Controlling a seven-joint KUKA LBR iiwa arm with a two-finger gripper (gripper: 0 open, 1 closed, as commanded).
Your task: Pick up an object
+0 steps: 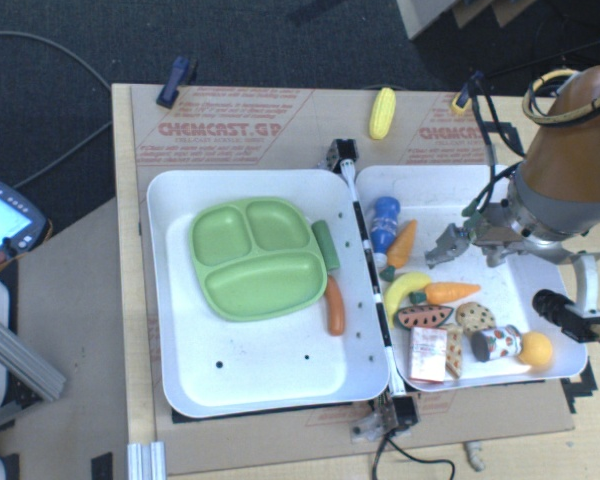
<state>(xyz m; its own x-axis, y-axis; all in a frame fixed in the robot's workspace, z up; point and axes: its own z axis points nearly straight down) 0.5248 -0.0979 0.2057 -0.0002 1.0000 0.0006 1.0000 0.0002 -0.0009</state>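
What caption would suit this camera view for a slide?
Robot arm's gripper above the right bin of toy food, beside the left bin holding a green divided plate.

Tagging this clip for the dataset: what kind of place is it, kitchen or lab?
Most likely a robotics lab bench. The arm reaches over two white bins on a cardboard-covered bench, holding toy food like a plastic carrot and a green divided plate.

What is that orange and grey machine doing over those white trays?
It is a robot arm meant to pick up an object. Its pincer hangs over the right bin, above toy food such as a carrot and a banana, with nothing held. The left bin holds a green plate.
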